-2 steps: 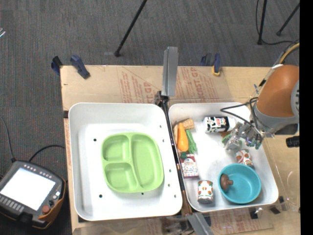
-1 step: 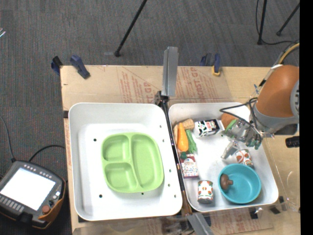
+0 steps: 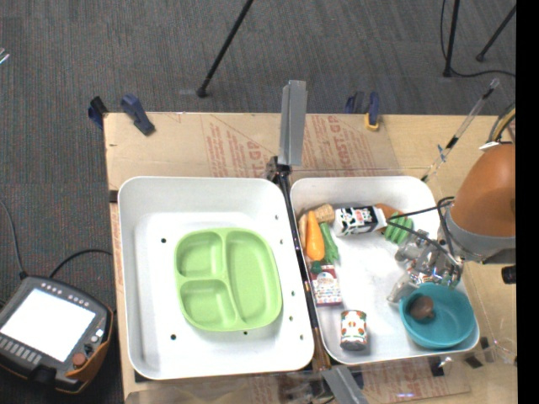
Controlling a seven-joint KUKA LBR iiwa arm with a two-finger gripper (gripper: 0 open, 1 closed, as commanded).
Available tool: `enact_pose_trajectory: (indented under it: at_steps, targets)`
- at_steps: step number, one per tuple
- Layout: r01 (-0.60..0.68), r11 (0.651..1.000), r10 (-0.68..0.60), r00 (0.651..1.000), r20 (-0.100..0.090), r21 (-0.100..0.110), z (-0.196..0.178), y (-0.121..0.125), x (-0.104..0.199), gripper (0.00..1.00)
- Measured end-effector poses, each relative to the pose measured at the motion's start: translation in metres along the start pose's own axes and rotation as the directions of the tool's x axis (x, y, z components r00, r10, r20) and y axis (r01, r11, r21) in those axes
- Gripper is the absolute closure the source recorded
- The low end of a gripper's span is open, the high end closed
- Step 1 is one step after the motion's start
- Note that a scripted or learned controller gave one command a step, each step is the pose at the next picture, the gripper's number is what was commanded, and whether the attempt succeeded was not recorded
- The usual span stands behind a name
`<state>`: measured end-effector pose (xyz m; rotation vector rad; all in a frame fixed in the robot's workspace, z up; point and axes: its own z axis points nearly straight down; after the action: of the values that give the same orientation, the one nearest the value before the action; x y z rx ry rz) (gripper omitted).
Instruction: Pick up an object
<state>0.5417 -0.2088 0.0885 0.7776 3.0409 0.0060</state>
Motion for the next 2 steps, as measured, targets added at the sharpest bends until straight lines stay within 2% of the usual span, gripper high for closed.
enact_pose_trajectory:
  at_steps: [1, 2]
  targets:
    - [0.009, 1.000, -0.009, 1.000, -0.003, 0.001, 0.002, 0.046, 0.007, 0.00]
    - [-0.050, 0.999, 0.050, 0.999, -0.019, 0.012, -0.001, 0.064, -0.064, 0.00]
